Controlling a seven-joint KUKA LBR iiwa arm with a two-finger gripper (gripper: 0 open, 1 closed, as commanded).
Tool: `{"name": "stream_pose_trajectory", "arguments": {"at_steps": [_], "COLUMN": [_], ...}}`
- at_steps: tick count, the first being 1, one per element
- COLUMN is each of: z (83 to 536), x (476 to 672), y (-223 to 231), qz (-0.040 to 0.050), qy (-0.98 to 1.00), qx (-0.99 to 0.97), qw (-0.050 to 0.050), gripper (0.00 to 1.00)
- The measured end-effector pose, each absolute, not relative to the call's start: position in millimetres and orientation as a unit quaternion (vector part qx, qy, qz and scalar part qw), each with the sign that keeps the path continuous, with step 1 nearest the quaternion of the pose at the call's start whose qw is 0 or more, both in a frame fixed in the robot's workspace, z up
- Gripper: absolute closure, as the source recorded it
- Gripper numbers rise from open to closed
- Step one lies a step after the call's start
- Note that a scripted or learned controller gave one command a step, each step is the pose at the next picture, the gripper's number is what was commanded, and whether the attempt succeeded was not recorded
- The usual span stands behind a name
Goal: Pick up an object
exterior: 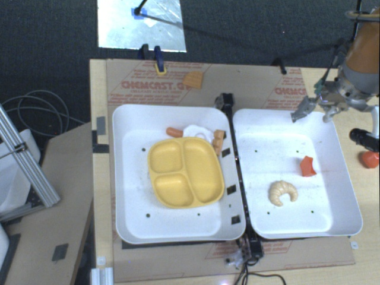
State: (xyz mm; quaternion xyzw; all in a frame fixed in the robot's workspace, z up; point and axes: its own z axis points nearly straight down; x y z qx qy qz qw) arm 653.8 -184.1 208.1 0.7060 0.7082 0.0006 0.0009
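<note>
Pale wooden worktop (101,100) under a printed cardboard sheet (249,85), dark floor all round. Two shallow white bins side by side at the worktop's middle: left bin (127,177) and right bin (332,218), meeting along a black seam. Beyond the far edge, a shiny foil sheet (141,16) on the floor. Off the left edge, looped cables (41,114) and an aluminium rail (24,165). On the cardboard near the far edge, a tan block (193,79) and a blue-and-yellow clamp (159,61).

Left bin: yellow divided plate (184,174) at centre. Along the plate's far side, an orange sausage (174,132), a white piece (199,133), and a small tan piece (218,140) close to the bin's right edge.

Right bin: croissant (283,192) toward the near edge, about midway across. Red piece (307,166) just beyond it toward the right edge, not touching it.

Gripper (313,113) seen over the right bin's far right corner, fingers spread wide, released, grasping nothing. Croissant and red piece both well apart from the gripper, on the near-edge side of it, red piece the closer of the two.

Bare white floor across the right bin's left half and far left corner. Free margin around the croissant on every side. Red piece near the right wall, apart from it. Past the bin's right edge, on the worktop, a small red thing (369,158).
</note>
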Motion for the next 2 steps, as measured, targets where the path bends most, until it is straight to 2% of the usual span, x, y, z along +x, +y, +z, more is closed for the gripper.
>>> {"name": "stream_pose_trajectory", "arguments": {"at_steps": [1, 2], "z": [150.2, 86.8], "x": [605.3, 552.2], "y": [-208.0, -206.2], "qz": [-0.0014, -0.0012], "qy": [0.707, 0.707], "qx": [0.708, 0.707], "qw": [-0.002, -0.003], "gripper": [0.0, 0.0]}}
